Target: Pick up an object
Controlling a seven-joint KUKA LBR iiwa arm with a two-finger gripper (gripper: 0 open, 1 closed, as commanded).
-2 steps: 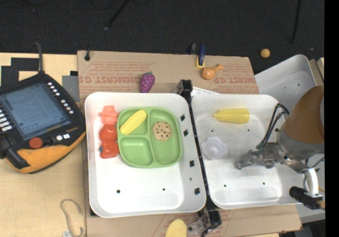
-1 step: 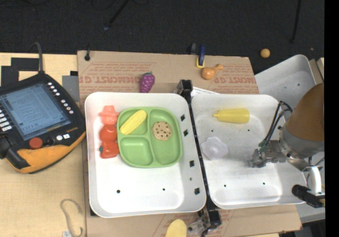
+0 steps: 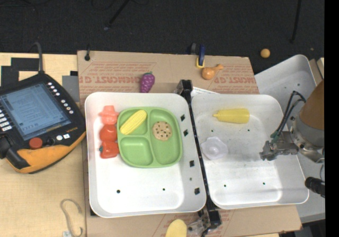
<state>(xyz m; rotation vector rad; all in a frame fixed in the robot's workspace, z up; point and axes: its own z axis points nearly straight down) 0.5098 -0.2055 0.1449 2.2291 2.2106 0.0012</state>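
Note:
My gripper (image 3: 267,152) hangs low over the right bin (image 3: 249,193), near that bin's right side, with nothing seen between its fingers. A yellow banana-like piece (image 3: 232,116) lies at the back of the right bin. A clear small cup or lid (image 3: 214,148) rests at the bin's left side, well left of the gripper. In the left bin (image 3: 137,199) sits a green divided plate (image 3: 150,137) holding a yellow corn cob (image 3: 132,121) and a cookie (image 3: 162,130). A red and pink toy (image 3: 108,131) lies left of the plate.
A teach pendant (image 3: 34,119) lies on the bench at the left. A purple grape toy (image 3: 147,82) and an orange pear-like toy (image 3: 210,71) rest on the cardboard behind the bins. A yellow object (image 3: 176,228) sits at the front edge.

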